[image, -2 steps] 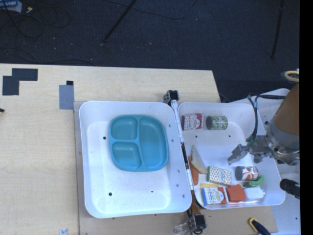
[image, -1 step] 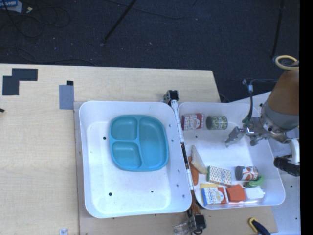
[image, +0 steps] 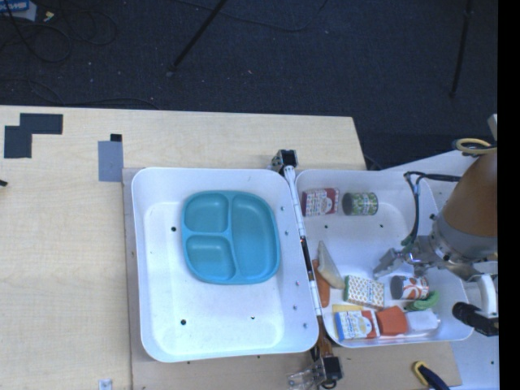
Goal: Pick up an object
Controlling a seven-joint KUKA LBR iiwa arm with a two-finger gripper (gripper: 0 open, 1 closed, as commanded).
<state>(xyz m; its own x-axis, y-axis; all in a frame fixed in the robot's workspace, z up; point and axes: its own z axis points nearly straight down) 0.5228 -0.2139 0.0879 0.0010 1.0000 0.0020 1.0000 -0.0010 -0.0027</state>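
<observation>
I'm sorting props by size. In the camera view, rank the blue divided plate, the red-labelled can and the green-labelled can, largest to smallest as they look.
1. blue divided plate, by far the largest.
2. red-labelled can and green-labelled can look nearly alike, lying side by side; I won't rank them.

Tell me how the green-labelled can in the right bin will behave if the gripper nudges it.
The green-labelled can lies on its side, so it will probably roll rather than slide. The red-labelled can sits close beside it and may stop it that way. It looks rigid, unlikely to deform.
</observation>
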